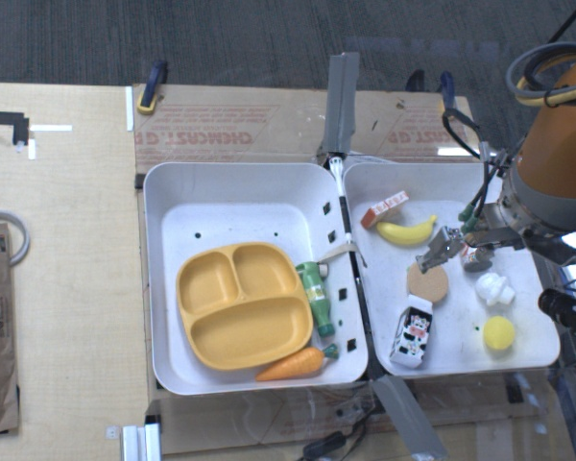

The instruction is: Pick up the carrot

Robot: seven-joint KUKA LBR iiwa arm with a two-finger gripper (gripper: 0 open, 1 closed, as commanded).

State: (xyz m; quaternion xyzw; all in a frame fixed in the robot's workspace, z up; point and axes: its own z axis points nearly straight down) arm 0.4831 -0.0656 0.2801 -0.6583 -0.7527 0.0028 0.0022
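Nearest the camera: an orange carrot (293, 364), lying along the near wall of the left bin (163, 257), green stub pointing right. Just touching the near right edge of a yellow divided plate (245, 303) (three compartments, nothing in them), which fills most of that bin's floor. Right of the plate, a green bottle (317, 296) lying lengthwise, near end close to the carrot's green top.

In the right bin (547, 353): toward the near side, a small black-and-white carton (413, 334) (cow pattern, by the look of it), a round tan disc (428, 283) just beyond it, a yellow ball (499, 333) to the right, a white object (494, 289) between ball and arm. Farther back, a banana (406, 230) with a red-and-white packet (384, 208) beside its far left end.

Reaching in from the right, the grey arm with its orange band; gripper (444, 248) low over the right bin, between banana and tan disc, well apart from the carrot. Pincer state: cannot tell, too dark and small against the bin floor. Nothing seen held.
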